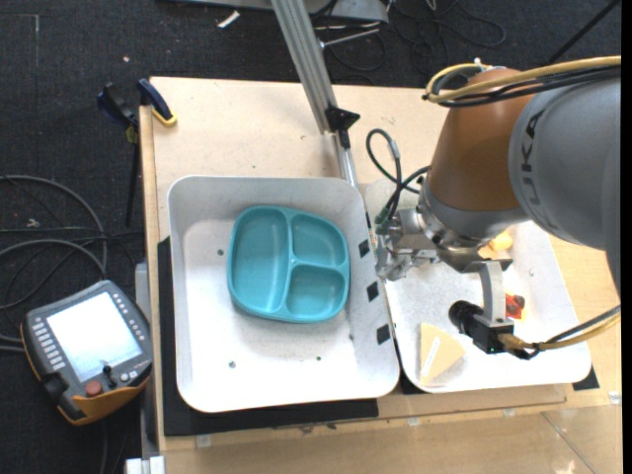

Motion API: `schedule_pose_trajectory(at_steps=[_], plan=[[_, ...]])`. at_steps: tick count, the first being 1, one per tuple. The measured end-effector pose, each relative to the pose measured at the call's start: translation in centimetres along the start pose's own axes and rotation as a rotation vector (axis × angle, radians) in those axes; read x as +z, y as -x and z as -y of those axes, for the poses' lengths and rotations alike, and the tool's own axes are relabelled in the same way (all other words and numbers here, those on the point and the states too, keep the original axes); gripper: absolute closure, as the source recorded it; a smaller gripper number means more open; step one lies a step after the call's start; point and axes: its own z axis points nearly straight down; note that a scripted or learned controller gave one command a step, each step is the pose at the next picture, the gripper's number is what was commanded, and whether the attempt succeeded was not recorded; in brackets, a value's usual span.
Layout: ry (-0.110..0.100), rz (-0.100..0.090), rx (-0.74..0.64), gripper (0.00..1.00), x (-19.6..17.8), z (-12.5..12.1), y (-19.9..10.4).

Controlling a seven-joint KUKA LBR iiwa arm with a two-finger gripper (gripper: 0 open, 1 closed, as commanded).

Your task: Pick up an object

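looking down on a pale wooden bench (pixel 247 126) over dark floor strewn with loose cables; two shallow white bins side by side on it. found a pale yellow wedge (pixel 437 352) in the right bin (pixel 551 276), near its front left corner, lying flat and clear of the gripper. noted a small red item (pixel 514 306) further right in the same bin, and a yellowish scrap (pixel 502 243) peeking out from under the wrist; too hidden to identify either. located the gripper (pixel 397 255) low over the right bin's left edge, close to the seam between the bins, farther back than the wedge and slightly left of it. cannot tell how far open, nor whether gripping anything: blocked by the wrist. logged the grey arm (pixel 573 156) with its orange band reaching in from the right and covering much of the right bin. found a teal divided plate (pixel 289 265) right side up near the middle of the left bin (pixel 202 354), three compartments. noted small black squares (pixel 373 289) along the rims at the seam. beyond the bins: slanted aluminium strut (pixel 301 42) rising from the bench's back edge, blue and yellow clamp (pixel 148 102) at the back left corner, teach pendant (pixel 87 349) on the floor to the left.
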Motion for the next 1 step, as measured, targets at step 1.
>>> schedule_pose_trajectory(at_steps=[1], plan=[[0.000,0.000,-0.001,1.00,1.13,-0.77,-5.68]])
